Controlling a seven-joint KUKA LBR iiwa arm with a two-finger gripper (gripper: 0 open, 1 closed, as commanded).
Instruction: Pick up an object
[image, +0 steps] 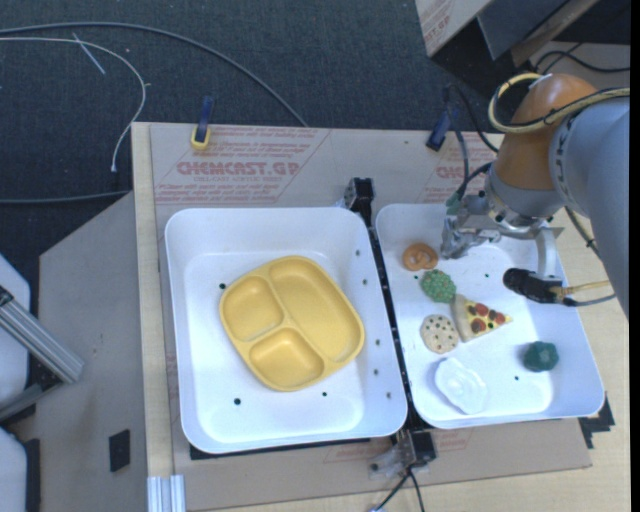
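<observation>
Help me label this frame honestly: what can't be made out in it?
Camera view:
Far right corner of the shallow white right bin: hidden by the grey robot arm.
Pale translucent lump at that bin's front: washed out against the white floor.
Small dark-green rounded object: too small to identify.
The arm: cut off by the picture's edge.

We are seeing the arm (592, 140) running off the pic's right edge, covering the right bin's (520, 395) far corner. The pale obj. (461, 386) in that bin is reading too blurry to ID.
</observation>
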